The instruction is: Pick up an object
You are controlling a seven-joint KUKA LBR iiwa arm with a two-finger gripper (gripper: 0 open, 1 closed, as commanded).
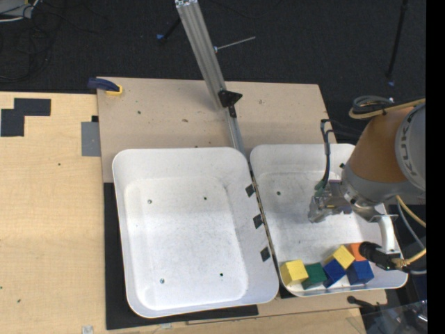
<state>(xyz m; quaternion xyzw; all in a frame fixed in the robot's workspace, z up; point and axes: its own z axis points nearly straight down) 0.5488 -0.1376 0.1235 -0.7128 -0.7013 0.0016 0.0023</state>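
The pincer [321,207] was pictured low over the bare floor of the right bin [292,169]; whether it was open or closed could not be told, and nothing was seen held. The blocks were clustered near the pincer at five o'clock, in the bin's near corner: a yellow block [294,271], green block [314,275], blue blocks [348,271], a second yellow block [343,257] and an orange piece [357,249]. The outlying yellow block was judged the easiest target, provided the descent was centred and its neighbours were cleared. The left bin [132,165] lay at nine o'clock on the surface [174,110].
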